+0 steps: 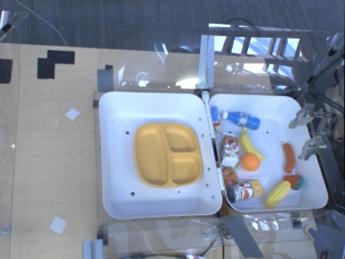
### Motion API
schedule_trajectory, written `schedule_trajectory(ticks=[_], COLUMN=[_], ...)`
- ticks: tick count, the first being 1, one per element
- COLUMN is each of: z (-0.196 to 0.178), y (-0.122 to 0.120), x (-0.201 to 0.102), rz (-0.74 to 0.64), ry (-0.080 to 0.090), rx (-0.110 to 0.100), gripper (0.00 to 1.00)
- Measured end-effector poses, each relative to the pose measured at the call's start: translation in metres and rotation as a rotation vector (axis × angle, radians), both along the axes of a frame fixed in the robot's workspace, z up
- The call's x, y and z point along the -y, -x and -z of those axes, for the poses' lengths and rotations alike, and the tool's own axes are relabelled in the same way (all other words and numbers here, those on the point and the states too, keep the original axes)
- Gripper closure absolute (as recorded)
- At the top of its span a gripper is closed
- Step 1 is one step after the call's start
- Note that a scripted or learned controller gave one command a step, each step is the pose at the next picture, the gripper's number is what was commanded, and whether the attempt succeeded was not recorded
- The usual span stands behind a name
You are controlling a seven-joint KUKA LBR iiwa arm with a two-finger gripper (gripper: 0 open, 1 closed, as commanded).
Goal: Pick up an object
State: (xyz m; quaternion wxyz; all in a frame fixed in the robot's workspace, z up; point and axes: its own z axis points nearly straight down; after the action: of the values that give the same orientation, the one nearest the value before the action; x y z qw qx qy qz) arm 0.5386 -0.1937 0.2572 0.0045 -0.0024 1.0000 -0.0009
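Note:
The right white bin point(269, 102) holds several small toy foods. A blue bottle point(242, 120) lies at its back, with a banana point(249, 144) and an orange point(250, 162) in front of it. A red sausage point(289, 158) lies toward the right wall. Near the front are a yellow corn cob point(277, 193), a strawberry point(296, 182), a can point(242, 191), a pretzel point(230, 175) and a small carton point(230, 150). My gripper point(302, 139) hangs over the bin's right edge, above and right of the sausage. It is open, with nothing between its fingers.
The left white bin point(110, 144) carries a yellow compartment tray point(168, 154). A metal divider point(211, 144) runs between the bins. Behind them stands a clear guard with a metal post point(205, 63). The wooden bench point(48, 161) stretches to the left.

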Motion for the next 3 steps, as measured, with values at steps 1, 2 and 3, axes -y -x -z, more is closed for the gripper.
schedule_trajectory(ticks=[1,2,3], z=[0.160,0.167,0.153], y=[-0.035,0.007,0.003], x=[0.011,-0.076,-0.074], rz=[0.178,0.358,0.355], ry=[-0.001,-0.005,-0.001], rx=[0.002,0.008,0.025], gripper=[0.00,0.00,1.00])
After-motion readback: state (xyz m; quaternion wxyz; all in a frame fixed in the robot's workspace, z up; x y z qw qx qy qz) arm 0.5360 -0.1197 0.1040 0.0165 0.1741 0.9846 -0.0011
